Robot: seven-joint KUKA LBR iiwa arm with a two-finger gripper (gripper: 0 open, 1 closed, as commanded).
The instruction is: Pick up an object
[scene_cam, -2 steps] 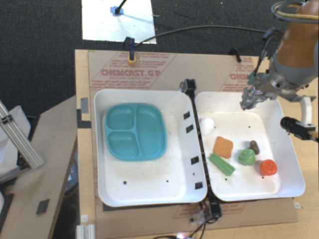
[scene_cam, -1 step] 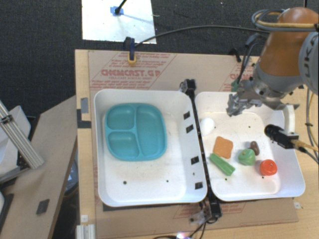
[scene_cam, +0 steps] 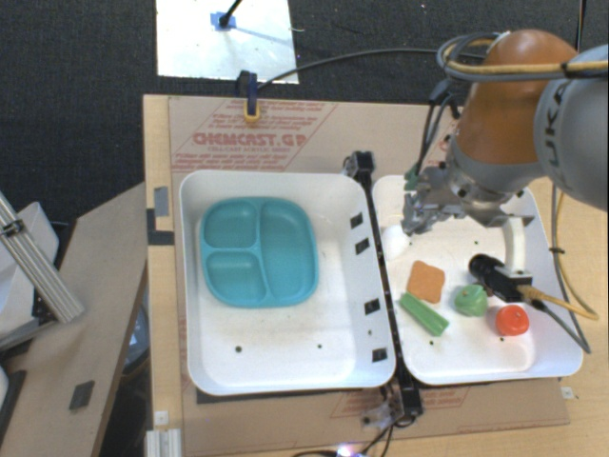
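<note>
- The hand (scene_cam: 417,215) is seen over the upper left part of the right bin (scene_cam: 476,355), close to the divider between the two bins, with the arm (scene_cam: 509,93) bulking above it.
- How far the hand is opened cannot be told from this slant; nothing is seen gripped in it.
- Four candidates are laid out on the right bin's floor: an orange block (scene_cam: 426,281), a green stick (scene_cam: 423,313) just below it, a green round piece (scene_cam: 469,300) and a red round piece (scene_cam: 512,321) further right.
- The orange block is judged the nearest to the hand, yet clearly apart from it, lower in the view.
- A teal divided plate (scene_cam: 258,252) is left flat in the left bin (scene_cam: 285,343), well away from the action.
- Progress is rated as early: no object is lifted, all are resting on bin floors.
- Still to be done, by this reading: the hand is to be brought over one piece, lowered, closed, and the piece raised clear of the bin.
</note>
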